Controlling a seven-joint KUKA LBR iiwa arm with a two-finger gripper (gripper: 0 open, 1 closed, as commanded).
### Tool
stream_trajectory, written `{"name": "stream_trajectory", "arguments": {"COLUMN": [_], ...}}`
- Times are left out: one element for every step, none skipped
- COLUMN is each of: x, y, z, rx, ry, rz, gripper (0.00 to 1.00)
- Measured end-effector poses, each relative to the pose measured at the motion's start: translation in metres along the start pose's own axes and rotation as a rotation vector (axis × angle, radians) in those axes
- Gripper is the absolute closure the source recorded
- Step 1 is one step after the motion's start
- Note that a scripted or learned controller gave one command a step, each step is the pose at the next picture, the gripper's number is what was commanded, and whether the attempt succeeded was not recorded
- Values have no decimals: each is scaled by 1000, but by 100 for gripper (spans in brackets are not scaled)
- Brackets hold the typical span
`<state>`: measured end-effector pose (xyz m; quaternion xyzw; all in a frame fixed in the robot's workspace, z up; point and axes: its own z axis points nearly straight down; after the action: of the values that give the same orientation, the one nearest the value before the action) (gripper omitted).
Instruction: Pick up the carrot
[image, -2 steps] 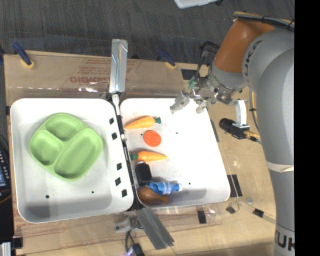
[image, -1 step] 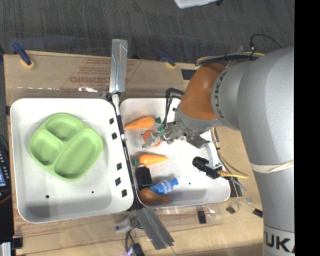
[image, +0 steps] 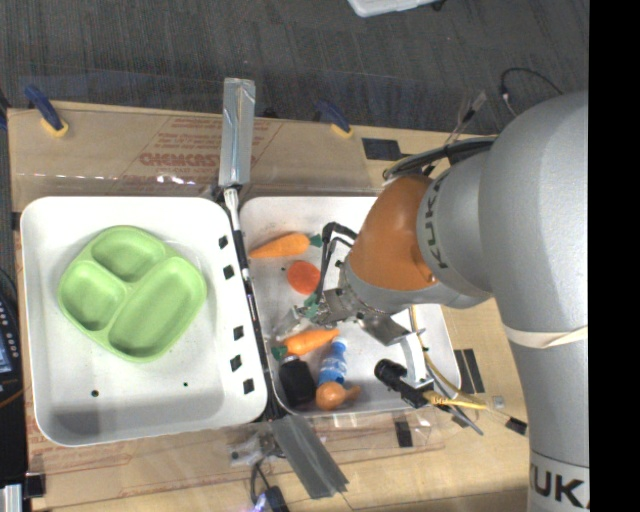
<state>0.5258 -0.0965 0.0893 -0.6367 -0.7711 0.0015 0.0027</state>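
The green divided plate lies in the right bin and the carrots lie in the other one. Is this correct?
Not quite. The camera view shows the green divided plate in the left bin; the carrots lie in the other one, the right bin.

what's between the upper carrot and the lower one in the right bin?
In the camera view, a red-orange round item lies between the upper carrot and the lower carrot; the gripper sits just right of that line.
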Motion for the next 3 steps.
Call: {"name": "stream_trajectory", "arguments": {"x": [8, 7, -3], "y": [-45, -44, -17], "z": [0, -8, 0], "rx": [-1, 0, -4], "ry": [1, 0, -2], "rz": [-102, -107, -384], "gripper": [0, 100, 100]}}
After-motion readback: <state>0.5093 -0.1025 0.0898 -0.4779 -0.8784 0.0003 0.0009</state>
